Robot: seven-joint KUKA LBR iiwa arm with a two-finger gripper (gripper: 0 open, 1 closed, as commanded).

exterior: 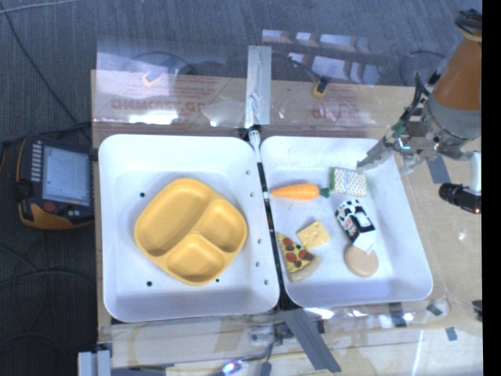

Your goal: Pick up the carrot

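Carrot in right bin, claw up at bin's far right corner.
Orange carrot with green top (295, 191) lies flat near the left wall of the right white bin (407, 218), beside a speckled green-edged packet (348, 181). Grey claw (383, 152) sits well apart from it; spread or pressed together, can't tell. Yellow divided plastic plate (190, 229) in left bin (117, 210).

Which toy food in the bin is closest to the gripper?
The small green-and-white speckled packet at the back of the right bin, just beside the carrot's leafy end. It lies right below the gripper; the other toys sit farther off.
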